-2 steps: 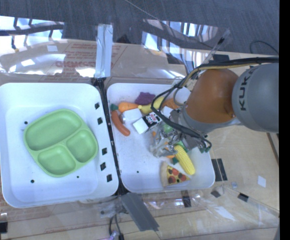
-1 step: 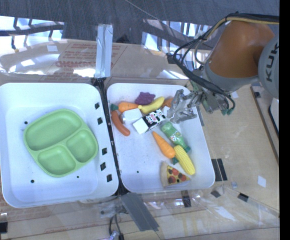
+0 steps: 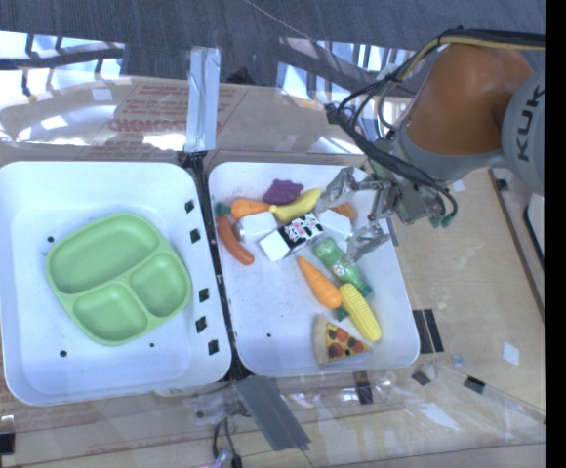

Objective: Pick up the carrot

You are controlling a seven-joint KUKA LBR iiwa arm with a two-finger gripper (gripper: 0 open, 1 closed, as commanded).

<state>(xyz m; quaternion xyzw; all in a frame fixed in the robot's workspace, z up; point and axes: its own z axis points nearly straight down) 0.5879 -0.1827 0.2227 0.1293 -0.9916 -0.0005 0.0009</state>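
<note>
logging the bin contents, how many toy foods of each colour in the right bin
orange: 3, carrot, another carrot, sausage
yellow: 2, banana, corn
white: 3, block, block, cow-print carton
purple: 1, grapes
green: 1, veg
mixed: 1, pizza
total: 11

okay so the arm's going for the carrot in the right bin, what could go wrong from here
Crowding: the orange tapered carrot lies hemmed in by the green leafy toy and the yellow corn cob, so the two-finger gripper could nudge or grab those instead.

Mix-up: an orange-red sausage-shaped toy and a small orange piece lie further left in the right white bin; either could be mistaken for the target.
</note>
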